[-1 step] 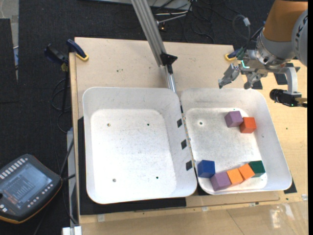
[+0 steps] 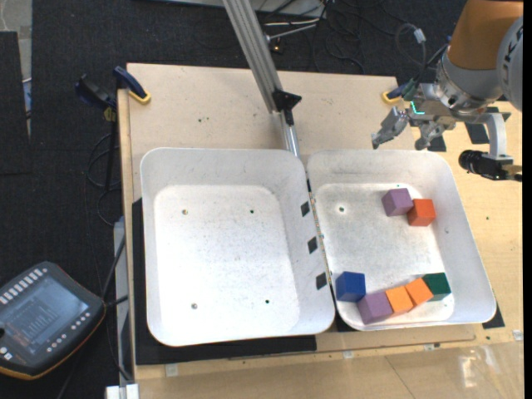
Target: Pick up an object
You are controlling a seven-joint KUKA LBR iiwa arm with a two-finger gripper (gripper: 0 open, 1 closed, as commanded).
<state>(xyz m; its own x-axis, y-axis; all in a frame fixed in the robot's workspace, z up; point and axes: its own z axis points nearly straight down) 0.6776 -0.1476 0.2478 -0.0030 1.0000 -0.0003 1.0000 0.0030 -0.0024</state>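
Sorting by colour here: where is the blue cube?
The blue cube sits in the right bin, near its front left corner, beside a purple cube.

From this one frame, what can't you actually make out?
- Arm: cut off by the top and right edges of the camera view; the base is out of frame.
- Hand: small and slightly blurred above the right bin's far rim; finger spacing is unreadable.
- Handheld controller: cropped by the left edge, screen text too small.
- Green cube: partly hidden by the neighbouring orange cube.
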